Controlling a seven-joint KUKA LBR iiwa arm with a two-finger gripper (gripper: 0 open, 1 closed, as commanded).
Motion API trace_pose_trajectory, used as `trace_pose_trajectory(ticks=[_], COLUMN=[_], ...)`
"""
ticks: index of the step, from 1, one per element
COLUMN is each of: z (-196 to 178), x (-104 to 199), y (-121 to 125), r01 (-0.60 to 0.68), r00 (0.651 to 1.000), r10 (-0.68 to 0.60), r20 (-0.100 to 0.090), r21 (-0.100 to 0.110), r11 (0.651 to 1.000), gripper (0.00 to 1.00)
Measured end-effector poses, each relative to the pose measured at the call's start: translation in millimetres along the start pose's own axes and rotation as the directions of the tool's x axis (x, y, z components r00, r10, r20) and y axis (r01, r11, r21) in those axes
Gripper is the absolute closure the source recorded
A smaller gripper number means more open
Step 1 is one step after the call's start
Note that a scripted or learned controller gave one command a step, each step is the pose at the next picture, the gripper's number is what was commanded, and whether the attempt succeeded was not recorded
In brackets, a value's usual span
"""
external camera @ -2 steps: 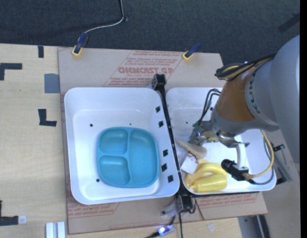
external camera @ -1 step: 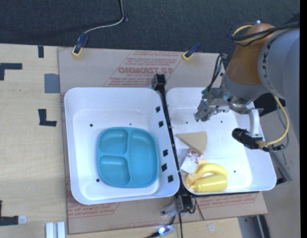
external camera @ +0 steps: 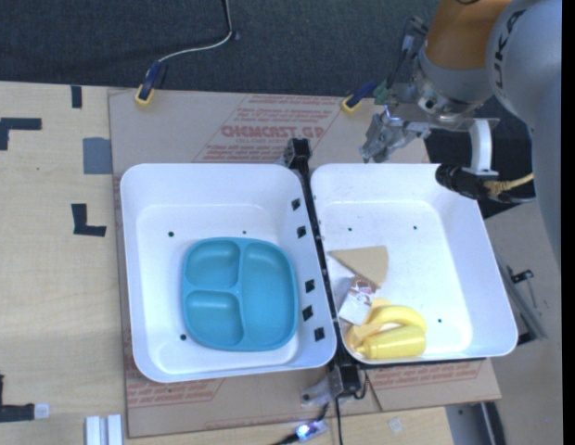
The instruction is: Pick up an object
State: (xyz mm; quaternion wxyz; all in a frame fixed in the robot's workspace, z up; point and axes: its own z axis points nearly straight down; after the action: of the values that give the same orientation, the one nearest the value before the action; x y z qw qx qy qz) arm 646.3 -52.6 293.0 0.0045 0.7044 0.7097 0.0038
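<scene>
My gripper [external camera: 378, 148] hangs above the far rim of the right bin [external camera: 464, 248], near its back left corner. It is well apart from everything in the bins. At the right bin's near left lie a tan wedge-shaped piece [external camera: 364, 261], a small white and red packet [external camera: 359, 296], a yellow banana [external camera: 395, 317] and a yellow cylinder-like item [external camera: 396, 345], close together. A blue divided plate [external camera: 239, 295] lies flat in the left bin [external camera: 148, 211].
The two bins meet at a black-clipped divider [external camera: 309, 239]. They rest on a cardboard sheet [external camera: 260, 133] over the wooden bench. A cable with a yellow clip [external camera: 146, 91] runs at the back left. The arm's body [external camera: 491, 44] occupies the upper right.
</scene>
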Motion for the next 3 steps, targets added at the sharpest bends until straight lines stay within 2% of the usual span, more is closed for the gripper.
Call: trace_pose_trajectory(ticks=[1, 2, 3], z=[83, -58, -206], x=[100, 130, 143], y=[8, 26, 26], r01=[0.002, -0.001, -0.003], r00=[1.0, 1.0, 1.0], r10=[-0.002, 0.001, 0.003], r20=[-0.004, -0.003, -0.002], r21=[0.022, 0.0, -0.003], r11=[1.0, 1.0, 1.0], gripper=[1.0, 1.0, 1.0])
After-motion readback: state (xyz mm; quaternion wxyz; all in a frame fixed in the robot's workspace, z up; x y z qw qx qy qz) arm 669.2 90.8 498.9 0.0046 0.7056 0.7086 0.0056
